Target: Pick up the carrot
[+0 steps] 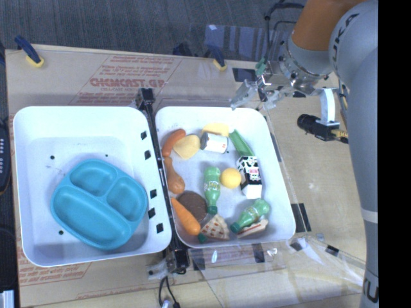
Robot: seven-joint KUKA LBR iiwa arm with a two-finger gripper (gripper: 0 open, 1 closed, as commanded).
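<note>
Gripper point(252, 95) — fingers apart, empty

A thick, smooth grey robot arm point(363, 108) fills the right side of the frame, with a broad orange band point(324, 15) at the upper right. Below the band sits a metallic wrist with thin black cables and a silvery gripper point(257, 95).

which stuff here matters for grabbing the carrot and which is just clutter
For the job:
carrot, at the near left of the right bin
gripper, above that bin's far edge

Lying about:
blue tray in the left bin
two green bottles
lemon
cow-print carton
pizza slice
</note>
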